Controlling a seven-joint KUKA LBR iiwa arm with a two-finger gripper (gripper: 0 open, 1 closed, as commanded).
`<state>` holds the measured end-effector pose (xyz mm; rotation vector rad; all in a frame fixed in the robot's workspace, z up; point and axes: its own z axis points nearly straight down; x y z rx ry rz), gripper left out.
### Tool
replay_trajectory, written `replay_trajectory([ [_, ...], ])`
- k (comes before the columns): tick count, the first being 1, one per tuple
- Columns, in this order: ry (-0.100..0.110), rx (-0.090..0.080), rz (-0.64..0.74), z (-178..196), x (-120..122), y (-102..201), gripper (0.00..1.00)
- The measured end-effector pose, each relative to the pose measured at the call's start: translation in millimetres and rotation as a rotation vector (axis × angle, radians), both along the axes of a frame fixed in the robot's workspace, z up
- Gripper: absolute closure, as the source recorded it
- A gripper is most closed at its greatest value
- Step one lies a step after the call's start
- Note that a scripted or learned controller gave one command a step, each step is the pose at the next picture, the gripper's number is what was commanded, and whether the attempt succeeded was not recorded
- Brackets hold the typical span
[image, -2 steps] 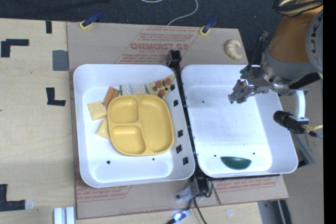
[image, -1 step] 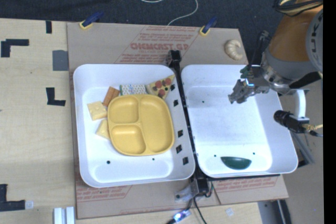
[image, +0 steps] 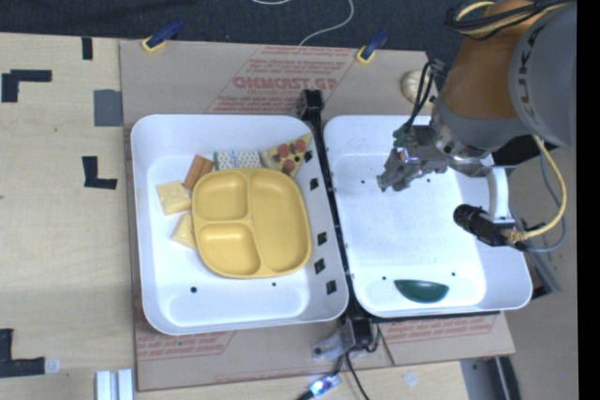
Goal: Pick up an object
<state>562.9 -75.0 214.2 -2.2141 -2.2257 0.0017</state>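
- Camera view looks down on two white bins set side by side on the surface; the arm (image: 506,80) reaches in from the right, over the right bin (image: 375,239).
- The gripper (image: 398,175) hovers above the upper middle of the right bin's floor, with nothing visible between its fingers; whether they are spread or pressed together I cannot tell at this size.
- The nearest candidate for picking is a dark green object (image: 421,290), low and rounded like a small dish or cap, lying on the right bin's floor close to its near wall, well apart from the gripper.
- It looks smooth and rigid, probably light plastic; my guess is it could slip, so a pinch across its narrow width at the middle seems safest.
- The left bin (image: 150,201) holds a yellow divided plate (image: 251,222), glossy, stiff, with three compartments; it is broad and shallow, so only its rim offers a hold.
- Tan and orange flat pieces (image: 186,185) lie tucked along the plate's left edge, some partly under it.
- A patterned item (image: 289,155) sits just beyond the plate's far edge; too small to identify.
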Motion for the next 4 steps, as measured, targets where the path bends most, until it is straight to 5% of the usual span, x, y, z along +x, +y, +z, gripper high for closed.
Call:
replay_trajectory([
  [2, 0.001, 0.001, 0.002, -2, -10, 108, 1.00],
  [3, -0.001, 0.000, -0.002, 19, -2, 122, 1.00],
  [4, 0.002, -0.002, -0.004, -1, -3, 125, 1.00],
])
